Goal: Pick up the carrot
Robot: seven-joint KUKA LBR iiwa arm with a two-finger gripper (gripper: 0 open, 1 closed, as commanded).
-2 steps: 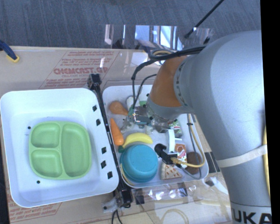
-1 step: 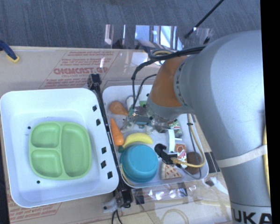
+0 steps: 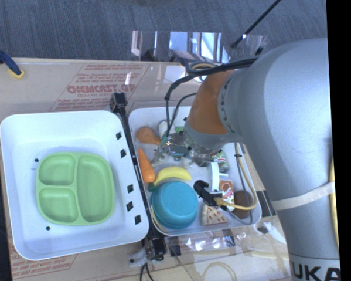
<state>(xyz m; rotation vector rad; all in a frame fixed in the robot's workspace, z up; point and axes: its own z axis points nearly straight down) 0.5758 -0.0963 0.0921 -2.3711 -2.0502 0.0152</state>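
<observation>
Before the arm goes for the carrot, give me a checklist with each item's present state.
1. Carrot in view by the right bin's left wall: ok.
2. Carrot free of neighbours: not ok, the banana and blue bowl crowd its lower end.
3. Pincer above the carrot: not ok, it sits to the right.
4. Pincer state: cannot tell.
5. Green tray in the left bin, out of the way: ok.

A robotics lab: two white bins [image 3: 14,192] on a plastic-sheeted bench [image 3: 73,83], cables [image 3: 173,102] trailing about.
</observation>
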